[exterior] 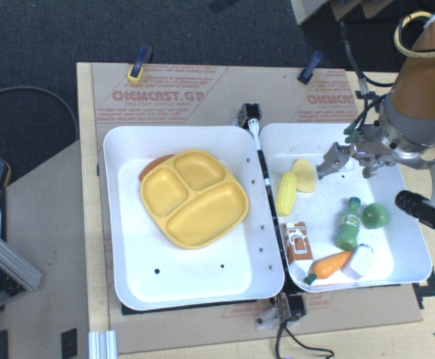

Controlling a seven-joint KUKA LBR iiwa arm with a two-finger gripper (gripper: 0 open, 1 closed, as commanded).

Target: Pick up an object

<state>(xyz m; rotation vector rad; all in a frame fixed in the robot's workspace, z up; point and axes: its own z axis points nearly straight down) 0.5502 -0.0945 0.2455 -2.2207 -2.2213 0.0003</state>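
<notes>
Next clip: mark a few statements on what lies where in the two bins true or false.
1. The yellow plate lies in the left bin. True.
2. The carrot lies in the left bin. False: it is in the right bin, near its front edge.
3. The corn lies beside the divider between the bins. True.
4. The gripper holds the green bottle. False: the bottle lies in the bin, apart from it.

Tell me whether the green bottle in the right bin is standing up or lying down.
Lying down. The green bottle shows its whole side on the right bin's floor, cap end toward the far side, between the green ball and the carrot.
</notes>
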